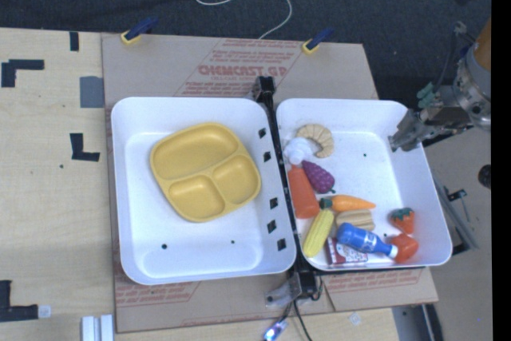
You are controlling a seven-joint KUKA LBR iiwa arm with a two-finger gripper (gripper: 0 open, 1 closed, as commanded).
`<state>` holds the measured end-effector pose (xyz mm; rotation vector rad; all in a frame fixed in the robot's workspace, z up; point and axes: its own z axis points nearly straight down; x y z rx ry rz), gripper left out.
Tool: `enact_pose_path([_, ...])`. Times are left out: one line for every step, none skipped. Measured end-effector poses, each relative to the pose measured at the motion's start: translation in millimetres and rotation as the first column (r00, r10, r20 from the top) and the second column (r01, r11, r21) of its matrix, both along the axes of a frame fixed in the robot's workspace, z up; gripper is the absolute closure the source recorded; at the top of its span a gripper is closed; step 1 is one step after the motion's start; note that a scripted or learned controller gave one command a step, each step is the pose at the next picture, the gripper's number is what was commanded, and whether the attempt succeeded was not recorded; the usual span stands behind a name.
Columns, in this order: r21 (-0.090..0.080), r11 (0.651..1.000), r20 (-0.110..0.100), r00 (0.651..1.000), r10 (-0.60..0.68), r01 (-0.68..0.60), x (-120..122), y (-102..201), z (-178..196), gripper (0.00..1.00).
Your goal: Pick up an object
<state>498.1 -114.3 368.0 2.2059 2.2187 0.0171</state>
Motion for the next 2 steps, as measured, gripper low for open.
enact_pose_path([0.0,1.0,-0.018,1.0,-0.008,0.008,-15.1,-37.4,-16.2,1.0])
enact_pose_path([0.001,1.0,-0.011,1.0,0.001,-0.001,-13.8,11.3,62.1,1.0])
